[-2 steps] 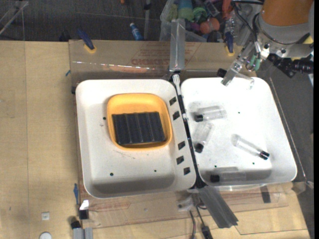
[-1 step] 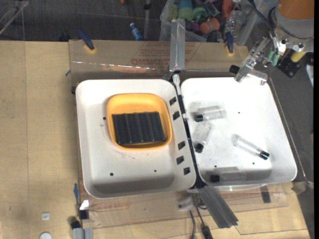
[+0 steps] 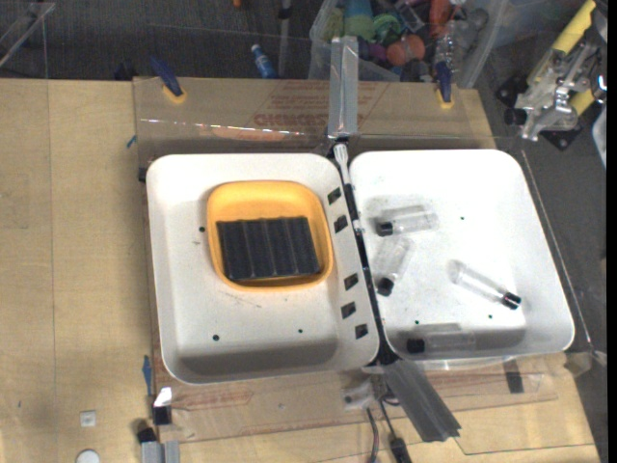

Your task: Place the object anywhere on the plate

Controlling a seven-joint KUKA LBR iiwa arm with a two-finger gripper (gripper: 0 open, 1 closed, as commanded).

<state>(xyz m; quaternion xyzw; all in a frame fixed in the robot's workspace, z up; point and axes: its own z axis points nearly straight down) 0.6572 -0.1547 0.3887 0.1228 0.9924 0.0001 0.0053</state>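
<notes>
Block point(image 3: 268, 247), black and ribbed, is seen lying flat on the orange plate point(image 3: 224, 205) in the left bin point(image 3: 183, 326). It is well apart from the end effector point(image 3: 551, 99), seen beyond the far corner of the right bin point(image 3: 482, 177). Whether the end effector is apart or together cannot be told. Clear black-capped vials point(image 3: 405, 220) are scattered in the right bin.

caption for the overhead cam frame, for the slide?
Orange plate holding a dark ridged block in the left bin; clear black-capped vials scattered in the right bin.
</notes>
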